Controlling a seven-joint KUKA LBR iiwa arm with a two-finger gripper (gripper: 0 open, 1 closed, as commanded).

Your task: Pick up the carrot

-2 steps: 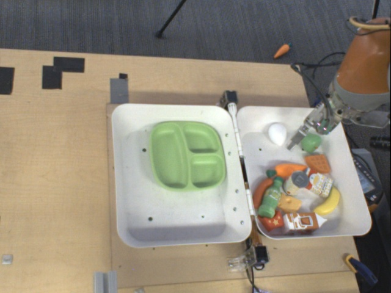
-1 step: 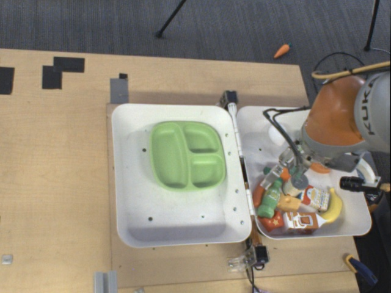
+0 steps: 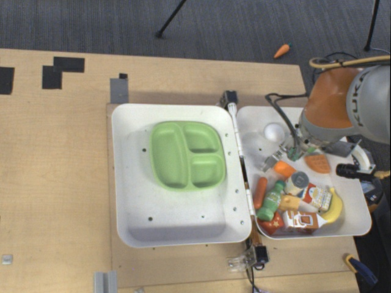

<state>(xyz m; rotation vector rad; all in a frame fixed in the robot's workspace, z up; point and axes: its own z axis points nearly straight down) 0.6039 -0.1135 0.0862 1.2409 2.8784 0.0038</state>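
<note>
A short orange carrot (image 3: 283, 168) lies in the right white bin (image 3: 360, 224), near the middle of its pile. My gripper (image 3: 275, 161) comes down from the grey arm with the orange band (image 3: 330, 102) and sits right at the carrot's upper left end, touching or almost touching it. I cannot make out whether the carrot is held. A second small carrot-like orange piece (image 3: 281, 50) lies on the dark floor beyond the bench.
Around the carrot lie a red-orange stick (image 3: 261, 190), a green bottle (image 3: 269, 203), a grey round lid (image 3: 299, 179), an orange disc (image 3: 317, 163), a banana (image 3: 334, 206), a red carton (image 3: 299, 222) and a white ball (image 3: 273, 131). The left bin (image 3: 128, 224) holds a green divided plate (image 3: 186, 154).
</note>
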